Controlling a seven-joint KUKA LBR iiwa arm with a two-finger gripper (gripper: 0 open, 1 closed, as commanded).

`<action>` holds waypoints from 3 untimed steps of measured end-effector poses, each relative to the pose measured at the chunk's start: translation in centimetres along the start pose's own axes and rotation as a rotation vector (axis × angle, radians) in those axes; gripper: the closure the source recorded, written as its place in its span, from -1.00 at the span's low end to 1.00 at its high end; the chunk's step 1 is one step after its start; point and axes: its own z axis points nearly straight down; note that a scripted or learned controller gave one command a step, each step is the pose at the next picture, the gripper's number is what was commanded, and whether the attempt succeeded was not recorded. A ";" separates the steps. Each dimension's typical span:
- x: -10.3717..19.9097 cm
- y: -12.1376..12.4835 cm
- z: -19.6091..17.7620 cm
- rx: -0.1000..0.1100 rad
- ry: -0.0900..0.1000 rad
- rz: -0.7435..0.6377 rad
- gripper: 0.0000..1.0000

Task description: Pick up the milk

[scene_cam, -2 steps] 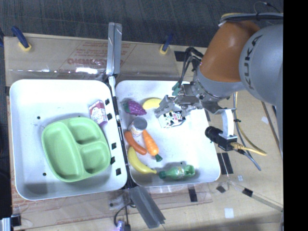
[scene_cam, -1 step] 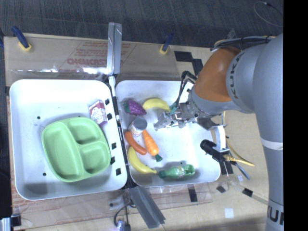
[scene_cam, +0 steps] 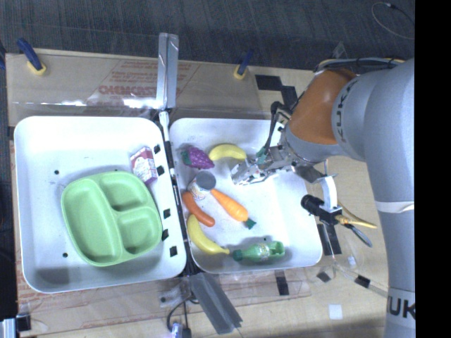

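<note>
Camera view: the milk (scene_cam: 143,164), a small carton, lies in the left bin (scene_cam: 28,210) at two o'clock, just beside the green tray (scene_cam: 113,218). The jaws (scene_cam: 248,172) hang over the right bin (scene_cam: 296,224) near the upper banana (scene_cam: 227,151); whether they are released or clenched cannot be told.

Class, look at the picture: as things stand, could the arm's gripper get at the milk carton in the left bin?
Probably yes. The milk carton lies uncovered beside the green tray, near the divider. The gripper sits over the right bin, so it must cross.
</note>
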 end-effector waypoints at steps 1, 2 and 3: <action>1.0 0.8 -1.4 -0.010 0.011 -0.018 1.00; 6.8 -0.8 -11.2 0.021 0.006 -0.062 1.00; 6.8 -3.2 -13.3 0.025 0.007 0.023 1.00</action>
